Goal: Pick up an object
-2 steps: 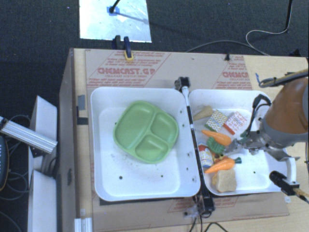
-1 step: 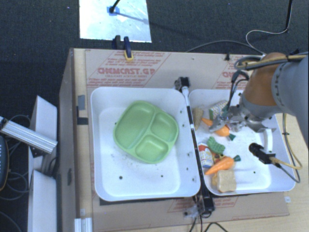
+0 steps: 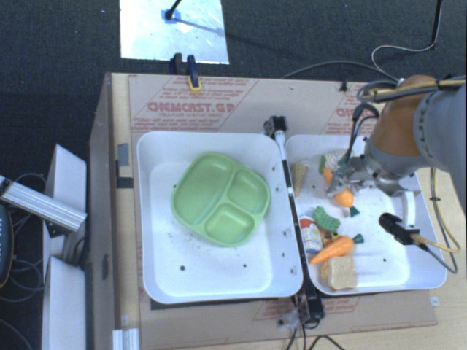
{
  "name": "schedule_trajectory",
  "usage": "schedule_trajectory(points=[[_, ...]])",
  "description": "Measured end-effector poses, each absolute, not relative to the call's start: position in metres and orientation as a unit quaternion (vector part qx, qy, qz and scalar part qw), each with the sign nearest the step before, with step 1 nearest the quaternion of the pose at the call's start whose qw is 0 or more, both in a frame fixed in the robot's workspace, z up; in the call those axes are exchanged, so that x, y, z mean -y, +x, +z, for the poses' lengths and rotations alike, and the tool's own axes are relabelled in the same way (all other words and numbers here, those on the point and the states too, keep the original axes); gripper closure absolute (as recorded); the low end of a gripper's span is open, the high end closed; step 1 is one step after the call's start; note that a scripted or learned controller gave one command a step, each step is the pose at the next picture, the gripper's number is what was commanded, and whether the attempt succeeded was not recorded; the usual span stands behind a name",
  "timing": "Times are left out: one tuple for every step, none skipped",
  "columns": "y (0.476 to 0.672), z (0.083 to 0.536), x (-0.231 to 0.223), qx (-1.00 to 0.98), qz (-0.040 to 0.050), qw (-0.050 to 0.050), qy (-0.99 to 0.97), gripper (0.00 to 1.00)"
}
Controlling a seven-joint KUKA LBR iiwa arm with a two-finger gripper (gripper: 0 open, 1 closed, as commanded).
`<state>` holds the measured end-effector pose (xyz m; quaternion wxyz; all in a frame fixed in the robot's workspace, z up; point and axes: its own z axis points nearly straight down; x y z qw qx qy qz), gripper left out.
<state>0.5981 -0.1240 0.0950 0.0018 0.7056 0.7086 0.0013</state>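
While the arm [image 3: 419,133] reaches in from the right and bends down over the right bin [image 3: 427,265], its pincer [image 3: 343,184] sits low among the toys near that bin's upper left part, and whether it is released or clenched on anything cannot be told, since the wrist hides the tips. A small orange ball [image 3: 344,198] lies just below the pincer, touching or nearly touching it, and looks like the likeliest thing to be picked. Further toward the near edge lie a green piece [image 3: 326,219], a carrot [image 3: 334,249] with its long axis running slantwise from lower left to upper right, and a tan block [image 3: 338,273]. The left bin [image 3: 157,268] carries a green divided plate [image 3: 221,198], well apart from the pincer. Both bins rest on the table [image 3: 219,100].
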Motion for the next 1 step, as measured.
schedule_trajectory(points=[[0.5685, 0.1971, 0.0929, -0.709, 0.0013, 0.001, 0.706, 1.0]])
